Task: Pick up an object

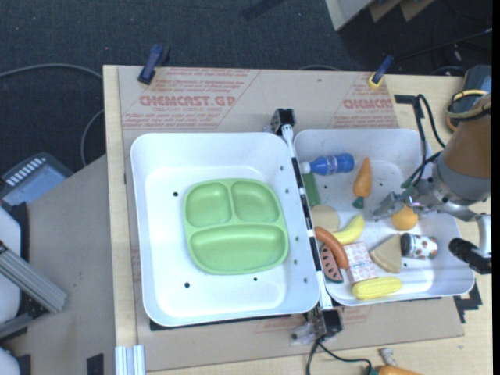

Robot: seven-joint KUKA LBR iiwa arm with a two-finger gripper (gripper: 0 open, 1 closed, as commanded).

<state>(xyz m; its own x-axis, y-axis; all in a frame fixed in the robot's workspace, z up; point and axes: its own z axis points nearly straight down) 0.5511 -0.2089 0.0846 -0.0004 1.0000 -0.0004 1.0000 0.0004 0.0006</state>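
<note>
The right bin (391,143) holds several toy foods. Among them are a blue bottle (332,164), a carrot (362,176), a banana (349,230), a red sausage (330,244), a corn cob (377,288), a bread slice (387,254) and a small orange (405,219). My gripper (397,203) reaches in from the right and hangs low over the bin's middle right. It is just above and to the left of the orange and right of the carrot. Nothing is visibly held.
The left bin (156,233) carries a green divided plate (234,226). A spotted cup (422,246) lies right of the bread. A pink wafer pack (359,262) and a watermelon slice (333,266) sit near the corn. Clamps and cables line the bench edges.
</note>
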